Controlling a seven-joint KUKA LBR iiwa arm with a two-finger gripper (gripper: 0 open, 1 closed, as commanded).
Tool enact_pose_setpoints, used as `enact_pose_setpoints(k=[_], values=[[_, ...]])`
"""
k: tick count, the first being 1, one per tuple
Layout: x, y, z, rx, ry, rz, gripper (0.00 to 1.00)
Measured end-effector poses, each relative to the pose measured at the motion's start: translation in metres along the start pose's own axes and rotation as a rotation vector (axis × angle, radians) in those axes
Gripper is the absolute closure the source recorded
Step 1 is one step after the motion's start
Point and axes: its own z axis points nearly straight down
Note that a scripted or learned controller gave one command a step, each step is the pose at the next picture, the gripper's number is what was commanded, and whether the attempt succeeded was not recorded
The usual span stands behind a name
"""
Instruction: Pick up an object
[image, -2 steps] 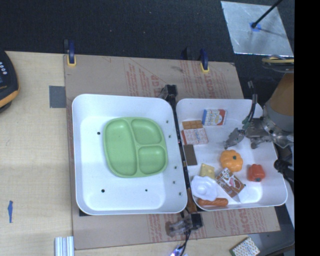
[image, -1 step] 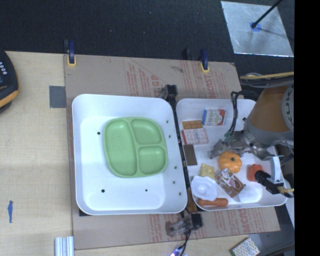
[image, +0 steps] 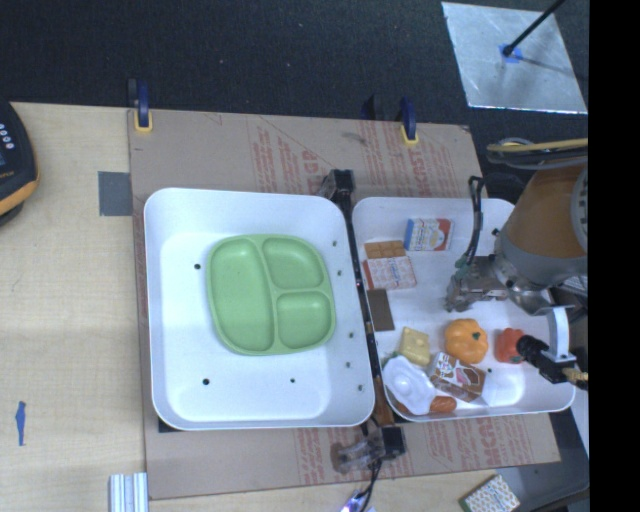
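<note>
Risk – crowding: the small items in the right bin (image: 395, 212) lie close together along its near side; fingers coming down on one would likely nudge or trap a neighbour, and a round piece could roll away.
Risk – flat pieces: the packets near the dividing wall lie flat on the floor of the bin – a pinch may well slide off them.
Risk – wall: items at the near-left corner sit beside the rim, which could block one finger.
Gripper (image: 470, 290): low over the middle of the right bin, just far of the orange; whether its jaws are apart or together cannot be told, and nothing is seen between them.
Likely target – orange fruit (image: 466, 340): round, bright orange with a small stalk, resting in the right bin near its near side, touching or just beside a brown-and-white packet (image: 458, 377).
Other candidates: a red piece (image: 508, 344) to its right, a pale yellow block (image: 415, 346) to its left.
Left bin (image: 170, 300): holds a green divided tray (image: 270, 293), well apart from the arm.
</note>
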Motion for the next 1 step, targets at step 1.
enact_pose_setpoints(k=[1], values=[[0.0003, -0.0001, 0.0004, 0.001, 0.000, -0.001, 0.00]])
